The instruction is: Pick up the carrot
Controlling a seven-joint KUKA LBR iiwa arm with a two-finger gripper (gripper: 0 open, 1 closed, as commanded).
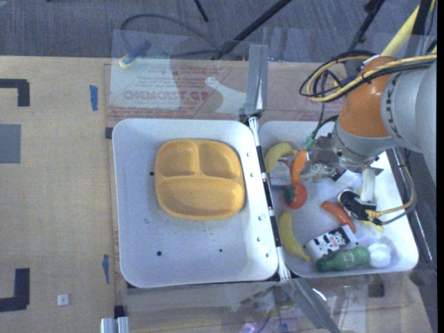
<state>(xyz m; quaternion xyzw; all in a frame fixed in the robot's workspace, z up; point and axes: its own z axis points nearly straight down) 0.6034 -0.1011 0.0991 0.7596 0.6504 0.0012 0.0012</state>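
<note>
The carrot (298, 165) is a short orange piece standing nearly upright in the right bin (406, 245), near its back left. It sits between a yellow banana (277, 152) and a red tomato (295, 195). My gripper (317, 164) is low over the bin, right beside the carrot on its right side and seemingly touching it. The grey wrist and the orange band (364, 113) cover the gripper from above.
A second banana (291, 234), a red-orange pepper (338, 212), a black-and-white box (331, 240), a green bottle-shaped item (343, 259) and a white ball (379, 255) lie in the right bin. A yellow divided plate (200, 179) rests in the left bin (139, 241).
</note>
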